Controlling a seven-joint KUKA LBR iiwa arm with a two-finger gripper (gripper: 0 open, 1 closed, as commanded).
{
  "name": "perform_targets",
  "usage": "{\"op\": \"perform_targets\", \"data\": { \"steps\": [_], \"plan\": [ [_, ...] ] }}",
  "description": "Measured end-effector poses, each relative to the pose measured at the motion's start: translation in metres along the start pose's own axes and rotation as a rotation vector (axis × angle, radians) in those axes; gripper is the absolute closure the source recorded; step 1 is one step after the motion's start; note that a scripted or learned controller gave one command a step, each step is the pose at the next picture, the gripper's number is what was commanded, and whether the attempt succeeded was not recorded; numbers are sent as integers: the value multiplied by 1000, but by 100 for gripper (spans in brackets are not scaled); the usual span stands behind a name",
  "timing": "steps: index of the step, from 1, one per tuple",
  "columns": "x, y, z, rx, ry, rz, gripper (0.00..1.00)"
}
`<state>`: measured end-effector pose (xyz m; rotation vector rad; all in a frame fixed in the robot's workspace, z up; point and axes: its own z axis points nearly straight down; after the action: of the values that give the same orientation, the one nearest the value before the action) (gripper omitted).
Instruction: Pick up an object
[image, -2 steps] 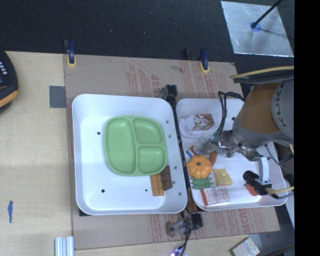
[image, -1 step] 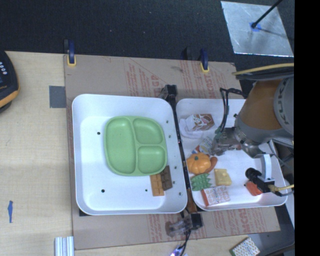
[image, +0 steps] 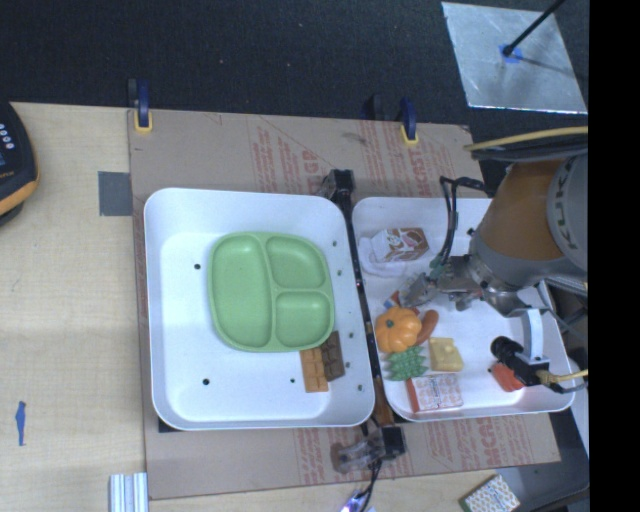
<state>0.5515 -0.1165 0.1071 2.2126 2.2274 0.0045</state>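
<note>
My gripper (image: 425, 287) hangs low over the middle of the right bin (image: 470, 215), reaching in from the right. Just below and left of it lie an orange toy pumpkin (image: 397, 328) and a reddish sausage-shaped piece (image: 428, 323). A yellow cheese wedge (image: 445, 354), a green leafy piece (image: 405, 365) and a red-and-white carton (image: 436, 392) lie nearer the front. A white packet with red print (image: 397, 245) sits at the back of this bin. I see nothing between the fingers.
The left bin (image: 180, 390) holds a green divided plate (image: 270, 290) and a brown chocolate-like bar (image: 322, 364) at its front right. A small red item (image: 505, 378) lies at the right bin's front right. The dividing rims run between the bins.
</note>
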Motion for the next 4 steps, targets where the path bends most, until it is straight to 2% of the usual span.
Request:
{"op": "perform_targets", "data": {
  "steps": [1, 2, 3, 4],
  "plan": [
    [19, 69, 16, 1, -1, -1, 0],
    [-14, 100, 18, 40, 9, 3, 0],
    [-40, 99, 18, 36, 8, 5, 0],
    [-96, 98, 20, 35, 13, 6, 0]
  ]
}}
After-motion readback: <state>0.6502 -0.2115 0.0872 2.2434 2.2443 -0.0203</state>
